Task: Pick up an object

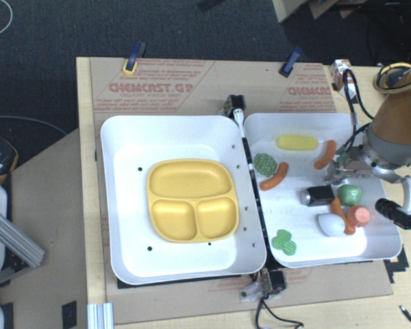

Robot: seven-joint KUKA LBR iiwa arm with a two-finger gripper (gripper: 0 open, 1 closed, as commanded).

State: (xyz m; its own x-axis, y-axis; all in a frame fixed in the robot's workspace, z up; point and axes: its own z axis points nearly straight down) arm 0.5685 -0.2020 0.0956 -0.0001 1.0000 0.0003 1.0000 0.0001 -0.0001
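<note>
Lying in the right bin (370, 249), a tight cluster: green ball (350, 195), dark block (319, 195), white egg (331, 224), all touching or just beside. Hovering over them, gripper (342, 172) (cannot tell how the grip is standing). Risking nudging neighbours, pinching two, or sliding off the ball's round side.

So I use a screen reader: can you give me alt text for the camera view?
A grey robot arm reaches from the right over the right white bin, which holds toy food such as corn and a sausage. The left white bin holds a yellow divided plate.
</note>
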